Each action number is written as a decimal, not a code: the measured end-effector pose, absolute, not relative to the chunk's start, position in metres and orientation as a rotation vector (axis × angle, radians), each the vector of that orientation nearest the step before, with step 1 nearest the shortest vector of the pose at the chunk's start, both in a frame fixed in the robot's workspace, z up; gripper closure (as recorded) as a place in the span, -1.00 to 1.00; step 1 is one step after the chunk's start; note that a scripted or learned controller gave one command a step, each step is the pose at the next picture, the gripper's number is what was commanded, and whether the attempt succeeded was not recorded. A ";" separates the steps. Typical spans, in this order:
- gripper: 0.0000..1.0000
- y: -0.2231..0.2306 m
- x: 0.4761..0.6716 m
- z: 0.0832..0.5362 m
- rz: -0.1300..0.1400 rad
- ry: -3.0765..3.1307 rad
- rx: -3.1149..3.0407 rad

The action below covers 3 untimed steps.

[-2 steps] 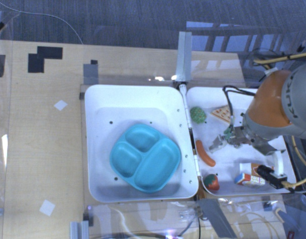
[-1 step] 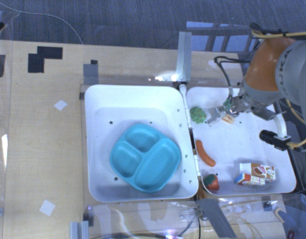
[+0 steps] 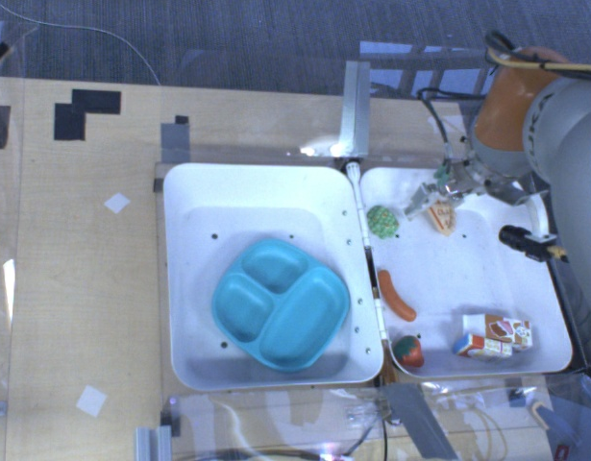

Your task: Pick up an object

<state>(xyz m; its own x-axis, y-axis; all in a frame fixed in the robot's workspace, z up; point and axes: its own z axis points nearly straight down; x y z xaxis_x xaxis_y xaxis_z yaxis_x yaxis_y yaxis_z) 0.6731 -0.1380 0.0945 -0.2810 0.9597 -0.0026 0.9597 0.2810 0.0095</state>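
Observation:
The right bin (image 3: pixel 526 286) holds several small items. A tan and orange wedge-shaped piece (image 3: pixel 442 218) lies near its far wall. My gripper (image 3: pixel 433 198) hangs low right over that wedge, open, one finger pointing left toward a green bumpy ball (image 3: pixel 381 221) and the other just above the wedge. Nothing sits between the fingers. Farther forward lie an orange sausage (image 3: pixel 398 296), a small red and green fruit (image 3: pixel 407 351) and a little printed carton (image 3: pixel 494 336).
The left bin (image 3: pixel 199 209) holds a blue divided plate (image 3: pixel 281 303). A metal divider rail (image 3: pixel 369 267) separates the two bins. The grey arm with its orange band (image 3: pixel 502 113) covers the right bin's far right corner.

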 end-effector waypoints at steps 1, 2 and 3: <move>-1.00 -0.188 0.675 0.094 0.015 2.447 1.962; 1.00 -0.193 0.679 0.112 0.018 2.432 1.944; 1.00 -0.197 0.671 0.107 0.006 2.211 2.222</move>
